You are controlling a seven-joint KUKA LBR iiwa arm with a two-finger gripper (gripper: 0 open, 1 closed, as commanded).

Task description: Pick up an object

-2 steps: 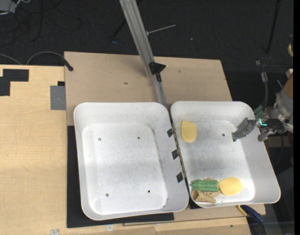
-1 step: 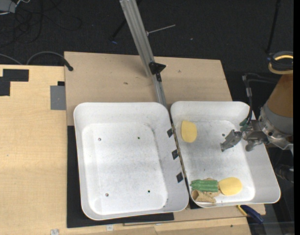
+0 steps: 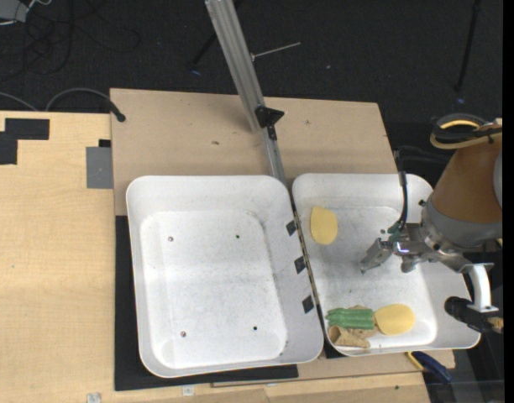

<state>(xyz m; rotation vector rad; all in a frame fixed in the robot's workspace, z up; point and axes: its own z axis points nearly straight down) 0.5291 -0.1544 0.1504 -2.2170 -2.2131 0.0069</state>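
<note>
Objects lie in the right bin [image 3: 358,187] alone: near its front edge a round yellow piece [image 3: 395,318] rests just beside a green piece [image 3: 352,316], with a tan piece [image 3: 351,337] touching the green one at the front. All three sit together in the bin's front corner area, well apart from the claw.

Farther back, the claw [image 3: 376,256] hangs over the middle of the same bin, reaching in from the right on the grey arm [image 3: 463,225] with its orange band. Its two fingers stand spread and released, with nothing between them; bare white floor shows under the tips.

Beyond the claw and to its left, a second yellow piece [image 3: 323,225] lies near the divider, apart from the fingers.

The left bin [image 3: 156,196] sits side by side with the right one on the desk [image 3: 324,133]. At the back, a metal rail [image 3: 236,57] slants up from the desk.
</note>
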